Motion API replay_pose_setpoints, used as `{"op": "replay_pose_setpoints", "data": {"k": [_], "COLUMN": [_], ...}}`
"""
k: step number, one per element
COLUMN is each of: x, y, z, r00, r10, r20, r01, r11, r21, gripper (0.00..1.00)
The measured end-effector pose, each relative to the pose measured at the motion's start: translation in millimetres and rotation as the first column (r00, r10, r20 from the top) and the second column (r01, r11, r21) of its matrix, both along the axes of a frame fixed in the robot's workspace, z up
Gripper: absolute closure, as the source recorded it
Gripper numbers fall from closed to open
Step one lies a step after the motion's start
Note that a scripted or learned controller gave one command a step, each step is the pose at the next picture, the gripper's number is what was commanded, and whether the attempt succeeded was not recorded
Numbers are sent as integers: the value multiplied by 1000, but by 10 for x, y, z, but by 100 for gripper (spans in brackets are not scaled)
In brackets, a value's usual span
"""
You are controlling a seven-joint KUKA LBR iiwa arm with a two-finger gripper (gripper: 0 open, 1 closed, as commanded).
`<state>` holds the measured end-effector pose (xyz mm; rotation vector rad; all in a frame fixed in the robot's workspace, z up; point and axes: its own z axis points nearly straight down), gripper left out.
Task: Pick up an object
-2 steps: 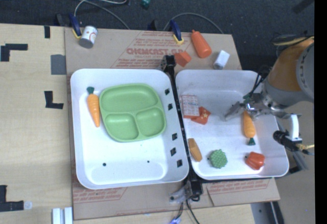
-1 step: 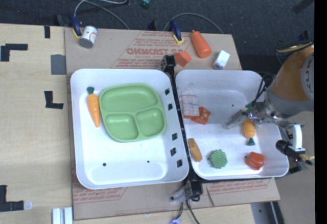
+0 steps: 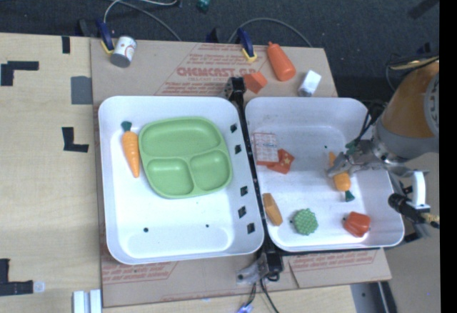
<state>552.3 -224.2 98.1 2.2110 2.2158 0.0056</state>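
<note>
My gripper [image 3: 341, 167] hangs low over the right side of the right bin [image 3: 314, 113], reaching in from the right. Just under its tip lies a small orange carrot piece [image 3: 343, 182] with a green end, touching or nearly touching the gripper. I cannot tell whether it is gripped. Also in this bin are a red-orange piece [image 3: 280, 161] next to a white label, an orange oblong piece [image 3: 272, 209], a green bumpy ball [image 3: 305, 221] and a red pepper-like toy [image 3: 356, 224].
The left bin [image 3: 114, 219] holds a green divided plate [image 3: 187, 156] and a carrot [image 3: 131, 151]. Behind the bins on the cardboard lie an orange bottle [image 3: 280, 61], an orange block [image 3: 255, 81], a white cube [image 3: 310, 81] and a small can [image 3: 123, 50].
</note>
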Motion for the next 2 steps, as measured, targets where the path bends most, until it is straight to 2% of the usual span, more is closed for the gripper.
{"op": "replay_pose_setpoints", "data": {"k": [1,2], "x": [887,868], "y": [606,1059], "z": [-121,707], "r00": [1000,1000], "r10": [1,1], "r20": [-7,-9], "r01": [-1,0], "r11": [1000,1000], "r21": [6,5], "gripper": [100,100]}}
